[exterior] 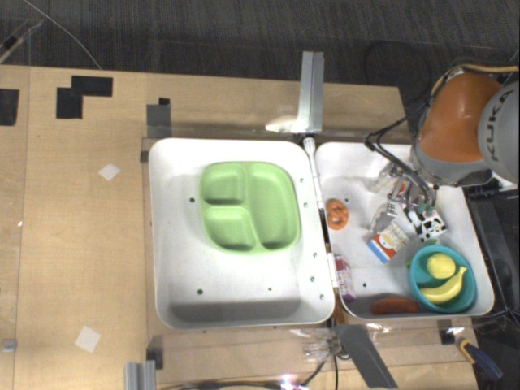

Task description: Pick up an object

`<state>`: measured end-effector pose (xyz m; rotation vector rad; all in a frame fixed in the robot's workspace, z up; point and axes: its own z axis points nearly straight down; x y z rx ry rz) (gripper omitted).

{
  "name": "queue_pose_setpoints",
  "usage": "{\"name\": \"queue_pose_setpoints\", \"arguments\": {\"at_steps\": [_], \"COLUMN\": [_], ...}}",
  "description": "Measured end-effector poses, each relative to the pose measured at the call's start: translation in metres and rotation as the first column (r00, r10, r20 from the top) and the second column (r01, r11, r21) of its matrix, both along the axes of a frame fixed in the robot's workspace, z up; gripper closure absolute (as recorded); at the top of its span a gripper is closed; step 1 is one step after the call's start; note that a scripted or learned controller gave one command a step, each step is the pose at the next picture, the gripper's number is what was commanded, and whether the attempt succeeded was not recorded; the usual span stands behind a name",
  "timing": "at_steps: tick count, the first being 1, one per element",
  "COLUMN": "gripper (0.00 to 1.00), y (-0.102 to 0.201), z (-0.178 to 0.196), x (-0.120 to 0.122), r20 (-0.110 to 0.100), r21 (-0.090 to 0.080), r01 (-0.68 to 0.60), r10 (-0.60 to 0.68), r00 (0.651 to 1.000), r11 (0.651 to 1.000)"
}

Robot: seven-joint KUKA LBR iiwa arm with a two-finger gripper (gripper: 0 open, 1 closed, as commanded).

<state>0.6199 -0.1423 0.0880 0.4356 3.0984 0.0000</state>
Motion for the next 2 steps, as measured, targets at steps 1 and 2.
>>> {"name": "queue_pose_setpoints", "arguments": {"at_steps": [1,2], "gripper": [0.00,1.00], "y": [0.022,0.022], "z": [0.001,0.016], "x": [-0.055,-0.050], "r20": [-0.001,0.017], "r21": [0.003,0.003], "r01": [0.175,0.171], "r10": [-0.175,-0.171], "r00": [0.984,0.985], "r11": [0.984,0.985]}}
